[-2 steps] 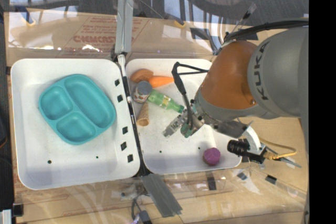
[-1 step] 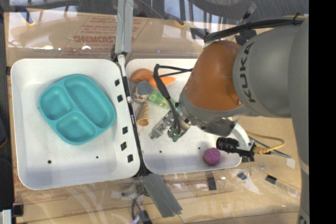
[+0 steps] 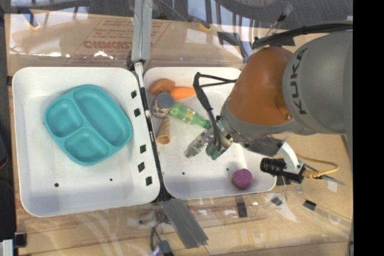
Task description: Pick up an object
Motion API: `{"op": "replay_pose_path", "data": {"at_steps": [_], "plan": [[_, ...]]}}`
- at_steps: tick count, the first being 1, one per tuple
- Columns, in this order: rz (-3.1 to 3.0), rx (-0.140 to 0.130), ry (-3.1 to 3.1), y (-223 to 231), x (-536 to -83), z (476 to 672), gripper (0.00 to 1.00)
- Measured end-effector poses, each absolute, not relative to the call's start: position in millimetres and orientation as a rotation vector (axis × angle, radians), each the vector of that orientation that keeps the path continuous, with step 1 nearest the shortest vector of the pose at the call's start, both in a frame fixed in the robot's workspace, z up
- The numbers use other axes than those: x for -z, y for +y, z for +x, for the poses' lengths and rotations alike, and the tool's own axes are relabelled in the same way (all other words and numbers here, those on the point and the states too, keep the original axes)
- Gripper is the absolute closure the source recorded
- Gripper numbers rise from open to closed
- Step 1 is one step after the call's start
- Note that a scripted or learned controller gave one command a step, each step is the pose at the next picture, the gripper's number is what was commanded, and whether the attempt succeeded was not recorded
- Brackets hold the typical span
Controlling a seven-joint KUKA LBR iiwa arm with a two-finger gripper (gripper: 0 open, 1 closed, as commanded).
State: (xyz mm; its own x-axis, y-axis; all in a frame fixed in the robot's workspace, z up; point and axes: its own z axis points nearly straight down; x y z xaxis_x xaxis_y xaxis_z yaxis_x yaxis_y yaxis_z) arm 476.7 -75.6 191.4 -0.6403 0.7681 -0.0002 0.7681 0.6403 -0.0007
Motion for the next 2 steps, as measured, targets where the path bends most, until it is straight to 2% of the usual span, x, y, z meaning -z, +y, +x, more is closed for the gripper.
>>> {"op": "replay_pose_path", "data": {"at_steps": [1, 2], "plan": [[-1.223, -0.001, -2.890, -58, -191, 477.0, 1.00], [-1.219, 0.001, -2.898, -120, -92, 497.3, 1.00]]}}
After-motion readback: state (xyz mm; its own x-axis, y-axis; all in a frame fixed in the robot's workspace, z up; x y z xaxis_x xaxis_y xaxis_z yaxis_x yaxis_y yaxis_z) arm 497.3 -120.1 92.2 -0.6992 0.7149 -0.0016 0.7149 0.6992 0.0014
